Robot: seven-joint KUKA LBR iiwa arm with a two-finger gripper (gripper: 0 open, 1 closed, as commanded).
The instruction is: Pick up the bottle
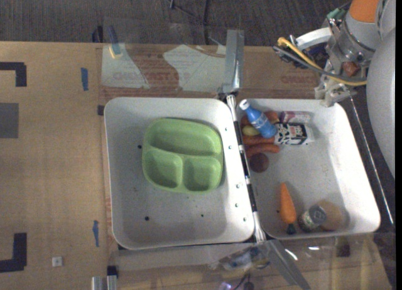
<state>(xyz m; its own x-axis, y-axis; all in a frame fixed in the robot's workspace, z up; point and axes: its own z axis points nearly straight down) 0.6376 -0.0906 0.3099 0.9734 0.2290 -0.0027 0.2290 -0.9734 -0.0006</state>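
Camera view from above at a slant: a brown tabletop (50, 176) carries two shallow white bins side by side. One left bin (122, 220) holds one green divided plate (183, 155) with three compartments, lying toward its upper middle. One right bin (339, 176) holds the rest. One blue bottle (258, 119) with a white cap lies tilted at the bin's 10 o'clock corner, cap toward the divider, resting over a small pile of sausage-like pieces (259, 144). One black-and-white carton (293, 133) lies just beside the bottle at its 3 o'clock. One dark round item (259, 162) sits below the pile. One carrot (287, 204) lies at 6 o'clock, near one small jar (311, 220) and one tan round item (333, 214). One tool (333, 88) hangs over the bin's 1 o'clock rim, well apart from the bottle; whether it is spread or pressed together I cannot tell.
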